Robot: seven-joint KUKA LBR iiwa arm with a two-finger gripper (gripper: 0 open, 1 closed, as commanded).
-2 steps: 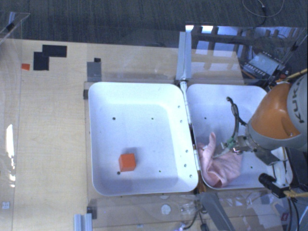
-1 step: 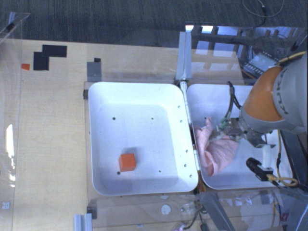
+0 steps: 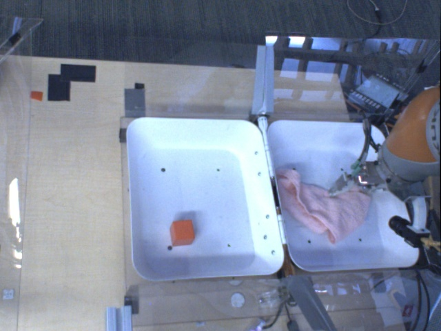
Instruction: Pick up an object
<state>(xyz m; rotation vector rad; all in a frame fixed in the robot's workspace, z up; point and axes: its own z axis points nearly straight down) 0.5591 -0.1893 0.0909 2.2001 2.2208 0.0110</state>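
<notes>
A small orange cube (image 3: 182,232) lies in the left bin (image 3: 207,143), near its front left corner. A crumpled pink cloth (image 3: 318,205) is spread across the middle of the right bin (image 3: 310,140). My gripper (image 3: 349,180) reaches in from the right and hangs low at the cloth's upper right edge, close to or touching the fabric. The grey arm with its orange band (image 3: 415,133) rises behind it and covers the bin's right side.
A metal divider (image 3: 262,81) runs between the two bins at the back. Small black and orange markers (image 3: 65,81) sit on the wooden bench at far left. Cables and equipment (image 3: 375,92) crowd the back right.
</notes>
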